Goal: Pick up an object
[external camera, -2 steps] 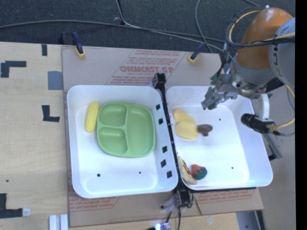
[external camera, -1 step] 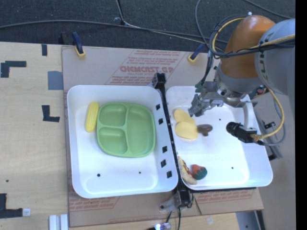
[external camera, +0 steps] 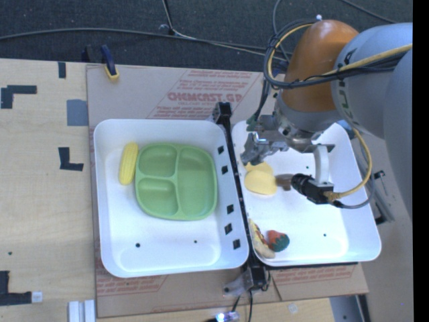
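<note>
Red-green toy (external camera: 278,240) sits at right bin (external camera: 358,243) front-left edge; yellow lump (external camera: 261,179) behind it, jaws (external camera: 257,147) just above lump, grip state unclear; right of the lump, bin floor open.

A pale yellow, rounded, heart-like object (external camera: 261,179) lies flat on the floor of the right white bin (external camera: 348,237), just below the pincer (external camera: 257,147) and near the bin's left wall. Further below the pincer, at the right bin's lower left corner, rests 1 small toy (external camera: 271,241) with red, green and cream parts (its exact shape is too small to tell). Well to the pincer's left, in the left white bin (external camera: 161,257), a green 3-compartment tray (external camera: 177,181) lies flat, and a yellow corn cob (external camera: 128,163) lies lengthwise, touching the tray's left edge.
</note>
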{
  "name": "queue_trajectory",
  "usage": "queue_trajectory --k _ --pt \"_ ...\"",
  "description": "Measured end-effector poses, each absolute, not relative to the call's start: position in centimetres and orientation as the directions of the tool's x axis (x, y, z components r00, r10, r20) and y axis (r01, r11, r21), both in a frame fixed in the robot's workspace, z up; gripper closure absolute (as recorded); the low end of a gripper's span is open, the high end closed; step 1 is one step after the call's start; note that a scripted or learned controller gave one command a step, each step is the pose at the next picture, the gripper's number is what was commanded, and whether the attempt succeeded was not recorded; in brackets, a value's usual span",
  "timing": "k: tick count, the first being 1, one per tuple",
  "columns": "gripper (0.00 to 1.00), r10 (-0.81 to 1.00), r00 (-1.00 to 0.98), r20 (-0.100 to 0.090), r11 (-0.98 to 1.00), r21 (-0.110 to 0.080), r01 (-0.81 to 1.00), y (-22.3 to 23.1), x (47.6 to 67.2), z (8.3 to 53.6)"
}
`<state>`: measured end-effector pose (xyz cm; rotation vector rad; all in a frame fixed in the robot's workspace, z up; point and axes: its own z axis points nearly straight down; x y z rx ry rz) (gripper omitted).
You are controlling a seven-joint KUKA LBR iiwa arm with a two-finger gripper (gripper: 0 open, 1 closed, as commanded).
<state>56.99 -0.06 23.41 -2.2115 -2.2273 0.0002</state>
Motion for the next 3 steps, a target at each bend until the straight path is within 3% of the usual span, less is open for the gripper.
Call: queue_trajectory --k 2,3 --pt "1.0 1.0 -0.006 0.0 0.006 -0.003 1.0 10.1 55.1 23.7" --pt "0.0 1.0 -0.003 -0.001 0.003 -0.002 1.0 9.8 55.1 23.8"
